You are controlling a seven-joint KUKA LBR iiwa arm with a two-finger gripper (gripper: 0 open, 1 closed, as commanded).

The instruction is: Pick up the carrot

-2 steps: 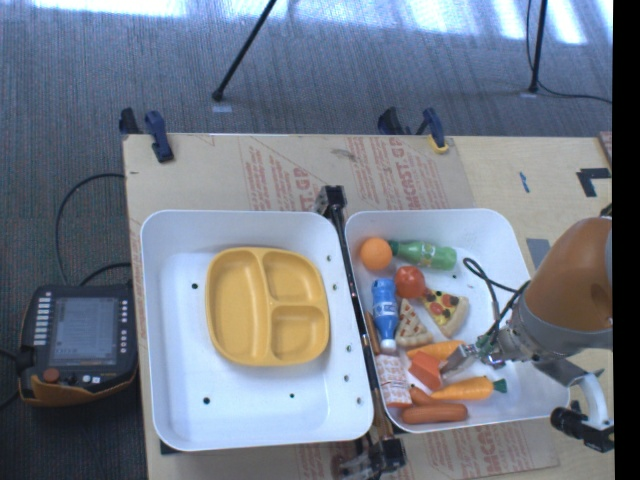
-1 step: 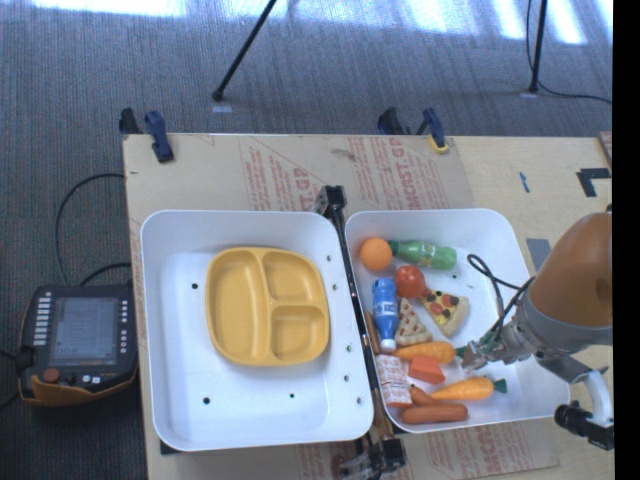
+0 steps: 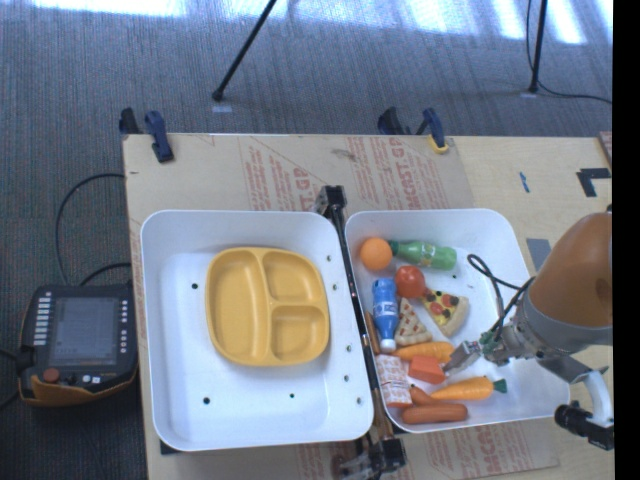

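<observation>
The carrot (image 3: 462,390) lies in the right bin (image 3: 500,230), near its lower edge in the lower right of the frame. Its long axis runs roughly left to right, green tip toward the right. The hand (image 3: 468,356) hangs just above it in the frame and slightly left, close over the pile of toy food; whether it is parted or closed cannot be told, and nothing visibly sits in it. The coming move likely needs a short descent toward the frame's bottom, closing across the carrot's narrow width.
</observation>
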